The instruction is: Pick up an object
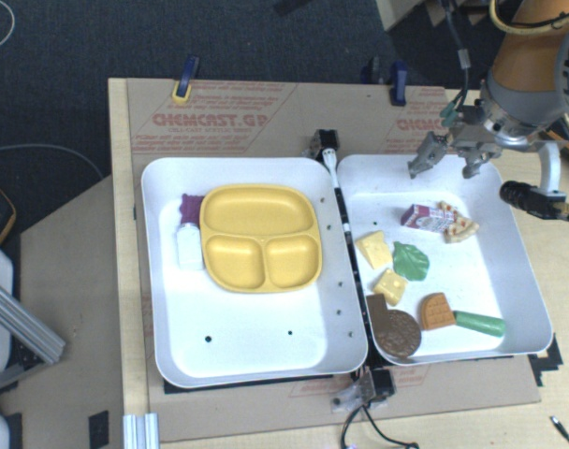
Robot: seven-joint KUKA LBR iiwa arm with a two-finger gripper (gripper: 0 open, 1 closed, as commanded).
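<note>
Arm hanging over the far edge of the right bin, fingers spread wide and holding nothing.

The gripper [450, 158] is hovering above the back rim of the right bin [523, 279], its two fingers splayed apart with only bare bin floor showing between them. Just in front of it a small red and white carton [429, 217] is lying beside a waffle piece [459, 225]. Nearer the middle, two cheese wedges [374, 249] are sitting next to a green leaf [412, 261], and a brown cookie [398, 333], a toast slice [435, 311] and a green stick [478, 323] are resting along the near rim. The left bin [247, 344] is holding a yellow divided tray [261, 236], with a purple block [191, 208] and a white bottle [188, 247] touching its left side.
</note>
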